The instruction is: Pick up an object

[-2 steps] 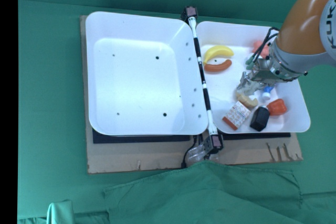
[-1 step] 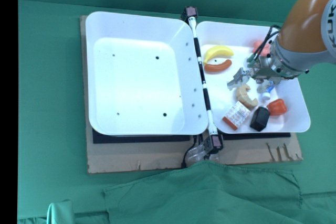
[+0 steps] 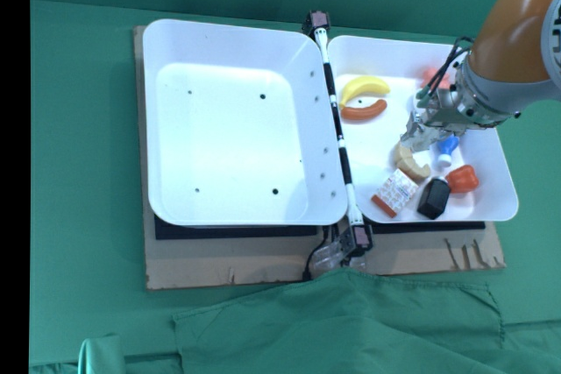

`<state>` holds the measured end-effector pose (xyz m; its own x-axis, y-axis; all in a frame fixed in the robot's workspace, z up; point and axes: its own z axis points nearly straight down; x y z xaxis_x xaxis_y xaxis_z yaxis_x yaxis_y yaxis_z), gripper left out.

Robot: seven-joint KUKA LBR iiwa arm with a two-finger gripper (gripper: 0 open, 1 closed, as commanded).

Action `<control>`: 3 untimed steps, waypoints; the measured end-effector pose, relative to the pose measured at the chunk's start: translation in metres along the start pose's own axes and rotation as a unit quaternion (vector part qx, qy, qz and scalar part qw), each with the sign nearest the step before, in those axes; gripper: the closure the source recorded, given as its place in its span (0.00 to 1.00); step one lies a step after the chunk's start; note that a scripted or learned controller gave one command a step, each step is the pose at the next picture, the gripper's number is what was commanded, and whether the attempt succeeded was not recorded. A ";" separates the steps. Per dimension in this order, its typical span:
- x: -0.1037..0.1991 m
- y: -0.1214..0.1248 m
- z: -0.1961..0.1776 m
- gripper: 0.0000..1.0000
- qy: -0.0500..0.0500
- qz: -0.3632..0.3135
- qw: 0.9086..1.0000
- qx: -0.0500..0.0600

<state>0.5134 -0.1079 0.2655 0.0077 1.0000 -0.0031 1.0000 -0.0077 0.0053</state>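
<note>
The right bin (image 3: 379,57) holds a yellow banana (image 3: 365,87), an orange-red sausage (image 3: 364,109), a tan bread piece (image 3: 409,161), a red-and-white box (image 3: 395,192), a black block (image 3: 433,198), a red pepper-like item (image 3: 463,179) and a blue-and-white bottle (image 3: 447,149). A red object (image 3: 431,76) peeks out behind the arm. My gripper (image 3: 421,134) reaches down into the right bin just above the bread piece, beside the bottle. Nothing shows between its tips.
The left bin (image 3: 175,48) is a wide white tray with a few small dark dots. A black-and-white divider bar (image 3: 337,123) runs between the bins. Green cloth surrounds the bench, with a fold (image 3: 351,320) at the front.
</note>
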 end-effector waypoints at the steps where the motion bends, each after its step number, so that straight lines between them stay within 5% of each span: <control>1: 0.041 0.023 -0.093 1.00 0.001 -0.005 1.000 -0.004; 2: 0.117 0.077 -0.070 1.00 0.001 -0.006 1.000 0.000; 3: 0.112 0.075 -0.071 0.00 0.001 -0.003 1.000 0.001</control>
<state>0.5892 0.0041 0.3364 0.0023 1.0000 -0.0009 1.0000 -0.0023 0.0039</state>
